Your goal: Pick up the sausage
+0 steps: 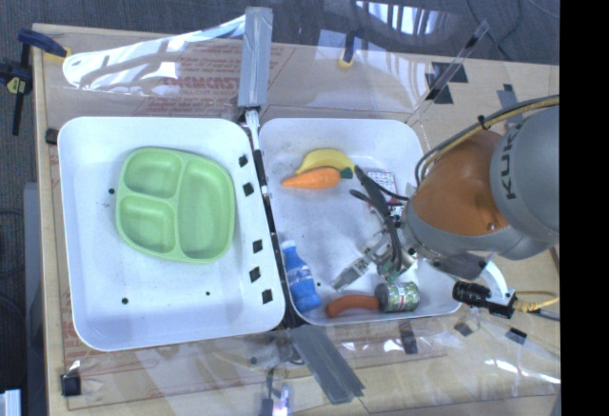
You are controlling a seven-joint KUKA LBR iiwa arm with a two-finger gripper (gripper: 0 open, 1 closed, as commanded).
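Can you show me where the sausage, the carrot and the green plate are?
sausage (353, 306), camera view, middle of its length.
carrot (310, 180), camera view, orange body.
green plate (177, 205), camera view, center divider.

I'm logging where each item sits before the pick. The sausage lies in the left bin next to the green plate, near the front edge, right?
Not quite. The camera view shows the sausage in the right bin, near its front edge, between the blue bottle and the green can. The green plate is in the left bin.
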